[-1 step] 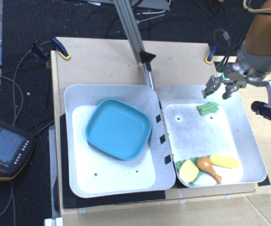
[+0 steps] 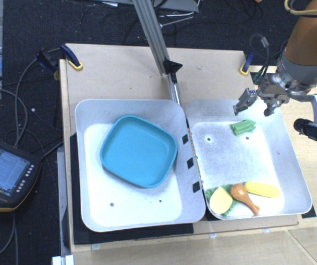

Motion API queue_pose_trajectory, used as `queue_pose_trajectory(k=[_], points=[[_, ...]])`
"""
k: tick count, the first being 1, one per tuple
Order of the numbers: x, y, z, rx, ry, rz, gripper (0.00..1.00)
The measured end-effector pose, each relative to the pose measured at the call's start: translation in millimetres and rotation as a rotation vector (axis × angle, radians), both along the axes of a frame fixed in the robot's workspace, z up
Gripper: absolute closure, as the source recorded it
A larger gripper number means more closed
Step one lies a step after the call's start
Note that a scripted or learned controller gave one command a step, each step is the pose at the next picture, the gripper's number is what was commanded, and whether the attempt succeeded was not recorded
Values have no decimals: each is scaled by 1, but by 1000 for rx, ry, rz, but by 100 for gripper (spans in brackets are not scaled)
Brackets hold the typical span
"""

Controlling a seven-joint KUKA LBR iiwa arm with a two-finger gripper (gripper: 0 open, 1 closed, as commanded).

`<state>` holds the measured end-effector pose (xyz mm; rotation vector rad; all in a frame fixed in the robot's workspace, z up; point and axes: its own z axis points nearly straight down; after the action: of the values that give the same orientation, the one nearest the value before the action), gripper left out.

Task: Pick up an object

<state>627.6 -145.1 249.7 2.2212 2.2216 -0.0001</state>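
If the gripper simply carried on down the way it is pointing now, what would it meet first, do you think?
Most likely the green object, which lies in the right bin just below the gripper. Depth is hard to judge from this slanted view, so it could instead land on the bin floor beside it.

Colours: two shallow white bins (image 2: 89, 203), speckled grey inside. Square turquoise plastic plate (image 2: 139, 150). Bright green pod-shaped toy (image 2: 242, 127). Yellow toy piece (image 2: 263, 190), orange drumstick-shaped toy (image 2: 245, 196), yellow-green slice (image 2: 221, 201). Tan wooden table (image 2: 119, 73). Grey arm, orange band (image 2: 307, 32).
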Motion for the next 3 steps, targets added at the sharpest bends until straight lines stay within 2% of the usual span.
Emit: queue_pose_trajectory(k=[1, 3], points=[[9, 2, -54, 1, 4, 1, 0], [4, 2, -150, 1, 5, 0, 0]])
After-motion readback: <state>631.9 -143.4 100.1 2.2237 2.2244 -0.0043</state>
